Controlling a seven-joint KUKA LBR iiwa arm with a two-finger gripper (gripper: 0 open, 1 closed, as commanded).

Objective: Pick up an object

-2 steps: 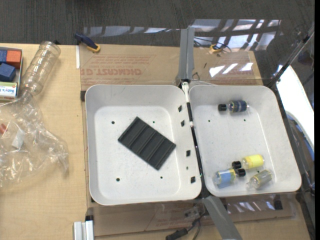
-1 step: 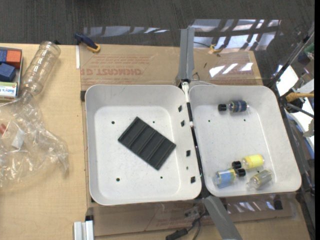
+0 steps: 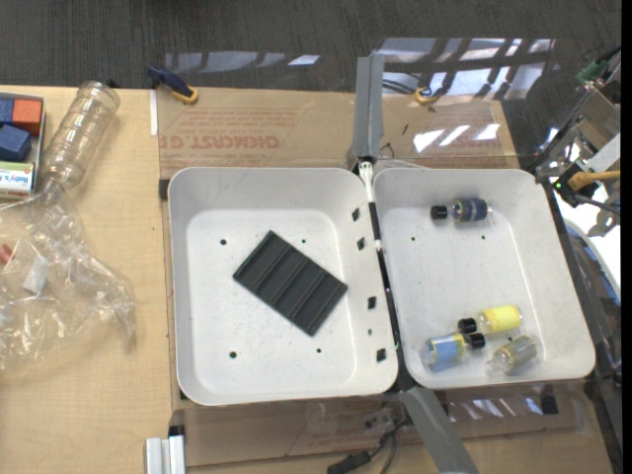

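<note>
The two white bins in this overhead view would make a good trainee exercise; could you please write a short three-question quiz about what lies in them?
1. True or false: the dark ribbed panel lies in the left bin.
2. How many small bottles lie in the right bin?
3. Which bottle lies alone near the right bin's far wall? A) the yellow bottle B) the dark blue bottle C) the clear bottle

Key
1. True.
2. Four: dark blue, yellow, clear and a light blue bottle.
3. B; the other three cluster near the front right corner.
</note>
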